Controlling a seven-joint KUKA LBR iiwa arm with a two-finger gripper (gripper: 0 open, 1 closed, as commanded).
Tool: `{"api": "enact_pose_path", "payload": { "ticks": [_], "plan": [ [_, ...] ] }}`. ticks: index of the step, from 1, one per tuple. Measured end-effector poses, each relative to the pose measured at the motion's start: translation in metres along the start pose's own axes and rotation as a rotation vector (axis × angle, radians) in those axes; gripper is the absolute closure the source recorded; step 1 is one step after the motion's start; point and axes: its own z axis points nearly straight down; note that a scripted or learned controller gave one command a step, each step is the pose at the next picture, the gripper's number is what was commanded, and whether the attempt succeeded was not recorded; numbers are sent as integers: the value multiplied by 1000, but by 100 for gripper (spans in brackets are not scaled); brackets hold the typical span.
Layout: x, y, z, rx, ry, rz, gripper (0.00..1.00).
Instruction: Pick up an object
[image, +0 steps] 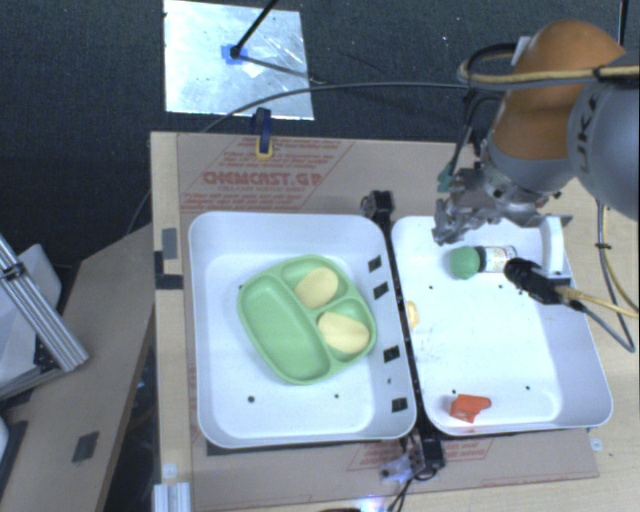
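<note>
Just below the hand (452, 228), whose grip I cannot tell, a green ball (464, 262) lies at the right bin's (500, 330) far edge.

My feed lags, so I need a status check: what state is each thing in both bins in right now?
Green tray: flat in the left bin, two yellow pieces in its small compartments, the long one bare.
Green ball: on the right bin's floor, just below the gripper, not held.
Orange piece: loose near the right bin's front edge.
Gripper: above the right bin's far side.
</note>
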Motion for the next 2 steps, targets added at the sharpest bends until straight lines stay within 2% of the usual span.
{"api": "enact_pose_path", "payload": {
  "ticks": [1,2],
  "plan": [
    [58,4,6,0,0,0,100],
    [110,-4,18,3,0,0,100]
  ]
}}
